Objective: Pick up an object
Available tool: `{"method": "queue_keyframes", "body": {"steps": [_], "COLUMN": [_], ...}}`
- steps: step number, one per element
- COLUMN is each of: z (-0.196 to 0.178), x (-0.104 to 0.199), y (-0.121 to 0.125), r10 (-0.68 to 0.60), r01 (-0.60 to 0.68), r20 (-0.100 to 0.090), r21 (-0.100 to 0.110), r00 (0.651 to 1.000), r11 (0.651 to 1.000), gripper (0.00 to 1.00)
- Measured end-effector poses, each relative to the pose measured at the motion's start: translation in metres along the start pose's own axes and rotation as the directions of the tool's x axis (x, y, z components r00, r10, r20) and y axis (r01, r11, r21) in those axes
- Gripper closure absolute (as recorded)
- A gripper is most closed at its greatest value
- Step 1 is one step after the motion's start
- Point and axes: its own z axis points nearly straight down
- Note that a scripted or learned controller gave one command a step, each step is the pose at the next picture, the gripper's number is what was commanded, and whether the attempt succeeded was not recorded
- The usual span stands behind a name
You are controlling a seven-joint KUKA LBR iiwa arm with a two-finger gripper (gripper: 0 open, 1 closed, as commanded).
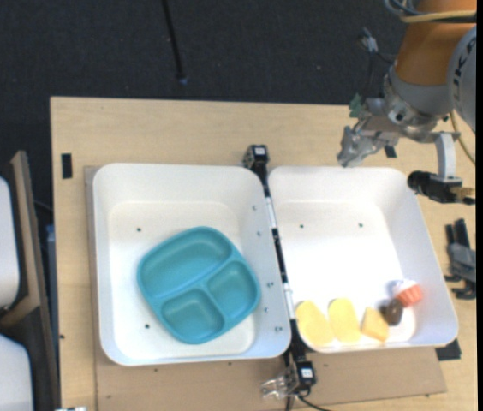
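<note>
A teal divided plate (pixel 197 282) lies in the left bin (pixel 113 229). Along the near wall of the right bin (pixel 344 204) sit two pale yellow oval pieces (pixel 312 322) (pixel 342 318), a yellow wedge (pixel 374 324), a dark brown lump (pixel 392 312) and a small orange and white thing (pixel 408 294). My gripper (pixel 354 151) hangs above the far rim of the right bin, well away from those things. Nothing shows between its fingers.
The bench top (pixel 181 131) is bare wood behind the bins. A black clip (pixel 257 154) sits at the far end of the seam between the bins, another (pixel 300 372) at the near end. Black clamps (pixel 460 255) stand at the right edge.
</note>
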Motion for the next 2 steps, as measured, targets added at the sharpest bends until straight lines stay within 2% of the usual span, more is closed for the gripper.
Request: {"method": "queue_keyframes", "body": {"steps": [1, 2], "z": [0.001, -0.01], "x": [0.0, 0.0], "y": [0.0, 0.0], "r10": [0.0, -0.001], "r01": [0.0, 0.001], "r20": [0.001, 0.0], "r21": [0.001, 0.0], "r00": [1.0, 1.0], "r11": [1.0, 1.0], "gripper": [0.0, 1.0]}}
